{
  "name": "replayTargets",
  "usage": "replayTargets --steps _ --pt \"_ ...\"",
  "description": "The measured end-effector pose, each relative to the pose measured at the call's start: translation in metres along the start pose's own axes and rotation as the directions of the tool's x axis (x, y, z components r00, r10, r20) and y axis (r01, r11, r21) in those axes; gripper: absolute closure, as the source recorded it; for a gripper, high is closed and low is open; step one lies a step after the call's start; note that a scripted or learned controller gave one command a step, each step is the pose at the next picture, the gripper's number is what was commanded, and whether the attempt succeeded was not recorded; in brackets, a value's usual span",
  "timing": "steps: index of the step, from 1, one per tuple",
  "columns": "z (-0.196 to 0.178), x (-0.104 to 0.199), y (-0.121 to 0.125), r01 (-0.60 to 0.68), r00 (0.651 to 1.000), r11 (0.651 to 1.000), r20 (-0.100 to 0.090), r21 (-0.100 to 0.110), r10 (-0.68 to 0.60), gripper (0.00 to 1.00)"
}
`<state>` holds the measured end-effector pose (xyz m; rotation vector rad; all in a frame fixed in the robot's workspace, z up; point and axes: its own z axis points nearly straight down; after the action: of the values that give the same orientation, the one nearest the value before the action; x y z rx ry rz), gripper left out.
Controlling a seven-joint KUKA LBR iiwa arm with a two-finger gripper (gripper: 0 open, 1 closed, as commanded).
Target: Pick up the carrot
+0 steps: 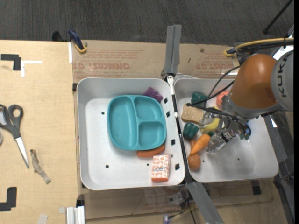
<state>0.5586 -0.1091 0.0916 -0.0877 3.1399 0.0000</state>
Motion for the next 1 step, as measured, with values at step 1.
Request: replayTargets --steps 1 --pt "0.0000 0.0340 0.0168 -0.184 0.983 0.983 -0.001 0.000 0.184 0.00"
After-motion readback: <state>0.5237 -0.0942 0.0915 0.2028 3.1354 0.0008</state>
